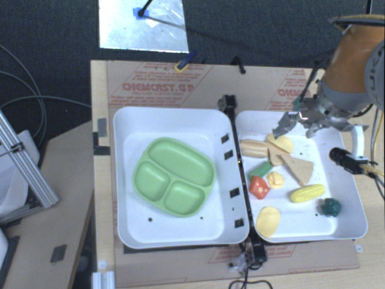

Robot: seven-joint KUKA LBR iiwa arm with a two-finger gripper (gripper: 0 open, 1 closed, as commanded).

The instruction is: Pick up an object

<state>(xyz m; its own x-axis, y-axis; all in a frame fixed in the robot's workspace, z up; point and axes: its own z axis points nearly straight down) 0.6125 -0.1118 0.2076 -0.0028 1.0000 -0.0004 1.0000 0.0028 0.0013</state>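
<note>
Two shallow white bins sit side by side on a tan board printed with red lettering (157, 88), which rests on a pale bench (66, 161) over dark carpet (48, 35). A sheet of shiny film (143, 17) lies on the carpet behind the board, and silver framing (21, 161) with loose cables stands at the view's left.

The left bin (129, 128) holds a green divided plate (173, 176), lying flat near its middle. The right bin (352, 212) holds a cluster of toy foods: a pale bread roll (254, 147) near the divider, a tan wedge (299, 168) beside it, a yellow corn cob (307, 192), a yellow oval piece (268, 220) near the front wall, a red pepper with a green stem (259, 187), a small yellow chunk (276, 179), and a dark green floret (330, 207) apart toward the right.

The grey arm (355, 65) reaches in from the right. Its gripper (296, 124) hangs over the back of the right bin, jaws spread apart with nothing between them, just above a yellow slice (280, 144) that lies touching the roll and the wedge.
</note>
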